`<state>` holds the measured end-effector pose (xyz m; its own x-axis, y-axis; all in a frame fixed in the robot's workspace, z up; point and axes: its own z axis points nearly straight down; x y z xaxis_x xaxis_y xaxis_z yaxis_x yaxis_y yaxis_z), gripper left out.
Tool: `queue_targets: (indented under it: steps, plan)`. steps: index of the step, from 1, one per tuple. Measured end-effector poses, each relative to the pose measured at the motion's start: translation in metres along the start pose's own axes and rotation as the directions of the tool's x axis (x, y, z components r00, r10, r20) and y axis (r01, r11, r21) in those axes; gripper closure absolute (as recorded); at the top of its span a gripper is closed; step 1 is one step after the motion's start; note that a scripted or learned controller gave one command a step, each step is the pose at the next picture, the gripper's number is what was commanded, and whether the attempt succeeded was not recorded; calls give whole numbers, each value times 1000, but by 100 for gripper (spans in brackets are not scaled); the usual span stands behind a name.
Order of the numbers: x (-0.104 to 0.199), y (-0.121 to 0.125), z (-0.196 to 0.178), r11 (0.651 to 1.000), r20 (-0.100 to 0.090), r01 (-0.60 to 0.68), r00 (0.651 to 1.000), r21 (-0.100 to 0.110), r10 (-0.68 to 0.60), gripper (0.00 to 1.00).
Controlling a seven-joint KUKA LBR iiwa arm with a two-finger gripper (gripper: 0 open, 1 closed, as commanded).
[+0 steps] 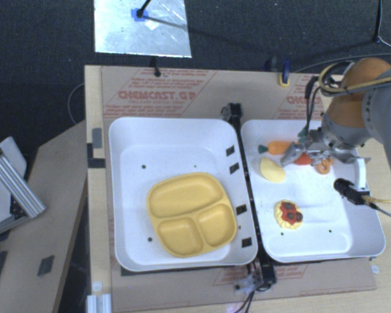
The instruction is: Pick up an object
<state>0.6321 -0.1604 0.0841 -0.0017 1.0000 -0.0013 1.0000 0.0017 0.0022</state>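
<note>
Two white bins are sitting side by side: the left bin (127,149) is carrying one yellow divided tray (191,212), and the right bin (358,240) is carrying several small toy foods. Counted: one carrot (275,148) at the far left, one pale yellow piece (271,169) just near of it, one small pizza (289,214) further near, and one red piece (302,160) under the claw. The gripper (307,150) is hovering over that red piece; finger spacing cannot be determined, nor any contact.
</note>
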Motion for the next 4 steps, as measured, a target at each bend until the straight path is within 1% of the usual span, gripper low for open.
queue_targets:
  steps: [1,4]
  plan:
    - [0,1,-12,1000,0,0,1000,-2,0,100]
    - [5,-2,-149,1000,0,3,1000,-2,-3,100]
